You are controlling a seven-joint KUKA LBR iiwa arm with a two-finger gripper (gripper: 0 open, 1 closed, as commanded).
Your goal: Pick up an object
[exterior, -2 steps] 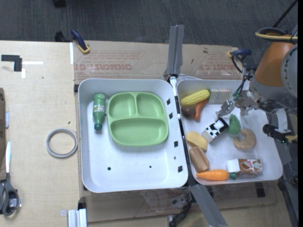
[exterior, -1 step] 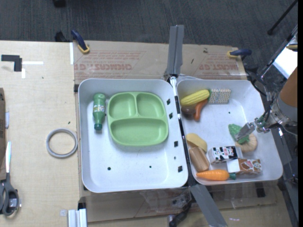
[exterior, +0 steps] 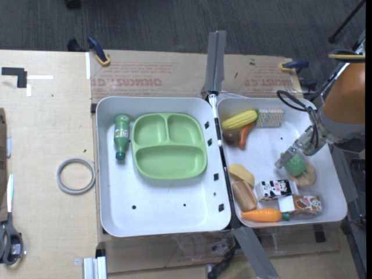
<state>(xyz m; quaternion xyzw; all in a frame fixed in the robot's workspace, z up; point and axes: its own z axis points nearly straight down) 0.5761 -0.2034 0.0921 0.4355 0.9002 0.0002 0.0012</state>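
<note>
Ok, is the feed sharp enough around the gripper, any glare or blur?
Camera view: lighting is even with soft shadows and no strong glare on the white bins; the gripper looks slightly smeared above the green toy, so its fingers are hard to read; the green plate is crisp.

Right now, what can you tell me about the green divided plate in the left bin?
The green divided plate is a pale green tray with rounded corners that looks like plastic. Raised ridges split it into three wells: two smaller ones on the far side and one wide one on the near side. All three wells look bare. It lies flat on the floor of the left bin, in the bin's far half. A small green bottle lies just beside its left edge; whether they touch is unclear.
</note>
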